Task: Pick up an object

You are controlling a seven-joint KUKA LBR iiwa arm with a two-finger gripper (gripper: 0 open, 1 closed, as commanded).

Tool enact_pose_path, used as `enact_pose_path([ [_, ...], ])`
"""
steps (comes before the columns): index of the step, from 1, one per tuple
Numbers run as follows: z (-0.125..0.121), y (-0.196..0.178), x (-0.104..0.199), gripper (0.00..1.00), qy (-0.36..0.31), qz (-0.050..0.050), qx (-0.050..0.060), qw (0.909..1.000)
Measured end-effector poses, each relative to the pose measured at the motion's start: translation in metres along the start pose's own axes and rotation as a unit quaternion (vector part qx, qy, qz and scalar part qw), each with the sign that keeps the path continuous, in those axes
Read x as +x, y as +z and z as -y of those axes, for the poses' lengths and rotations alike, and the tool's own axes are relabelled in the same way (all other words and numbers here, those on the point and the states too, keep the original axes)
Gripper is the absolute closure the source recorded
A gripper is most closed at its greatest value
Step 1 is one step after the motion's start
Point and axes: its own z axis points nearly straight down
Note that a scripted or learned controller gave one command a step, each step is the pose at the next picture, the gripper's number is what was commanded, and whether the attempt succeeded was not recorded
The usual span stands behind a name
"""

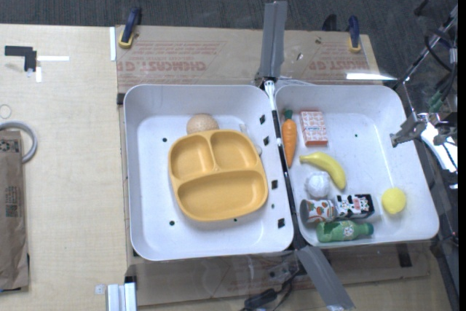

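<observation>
1. Sitting at the 3 o'clock rim of the right bin [416,156], the gripper [409,132] is holding nothing that can be seen; whether it is open or closed cannot be told.
2. A toy carrot [289,139] is lying along that bin's 9 o'clock wall, with a small red-and-white carton [314,127] lying just beside it toward 3 o'clock.
3. A banana [325,168] is resting near the bin's centre, and a white crumpled ball [317,186] is touching it at 6 o'clock.
4. Along the 6 o'clock side, a patterned cup [318,210] and a black-and-white carton [357,205] are lying side by side, with a green bottle [344,231] lying on its side just below them.
5. A yellow ball [394,201] is sitting apart at 4 o'clock.
6. In the left bin [145,178], a yellow divided plate [218,175] is filling the middle, and a beige rounded object [202,123] is touching its 12 o'clock edge.
</observation>
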Motion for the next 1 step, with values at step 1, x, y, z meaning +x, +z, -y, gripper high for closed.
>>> enact_pose_path([
  [1, -0.0572, 0.0779, 0.0610, 0.00, -0.007, 0.000, 0.000, 1.0000],
])
